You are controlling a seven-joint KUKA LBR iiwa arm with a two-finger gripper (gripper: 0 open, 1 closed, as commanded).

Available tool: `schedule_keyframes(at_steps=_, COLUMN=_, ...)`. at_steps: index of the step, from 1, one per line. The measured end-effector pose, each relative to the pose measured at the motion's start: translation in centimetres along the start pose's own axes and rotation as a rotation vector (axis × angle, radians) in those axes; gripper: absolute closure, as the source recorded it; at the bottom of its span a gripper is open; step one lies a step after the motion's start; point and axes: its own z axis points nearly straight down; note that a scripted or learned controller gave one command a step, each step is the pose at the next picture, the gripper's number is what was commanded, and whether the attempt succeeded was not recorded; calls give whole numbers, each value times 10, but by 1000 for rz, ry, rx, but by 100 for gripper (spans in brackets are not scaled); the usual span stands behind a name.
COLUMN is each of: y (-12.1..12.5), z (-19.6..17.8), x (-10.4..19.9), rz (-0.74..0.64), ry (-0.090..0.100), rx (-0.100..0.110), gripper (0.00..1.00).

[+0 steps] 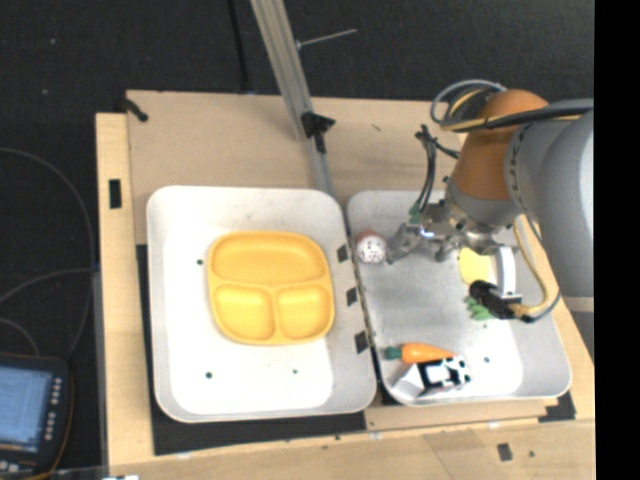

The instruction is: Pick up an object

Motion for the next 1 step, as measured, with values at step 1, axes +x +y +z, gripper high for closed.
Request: schedule_keyframes(at_steps=1, y=0, z=-12, x=0, rz=3, ry=1, rx=-2, gripper=100)
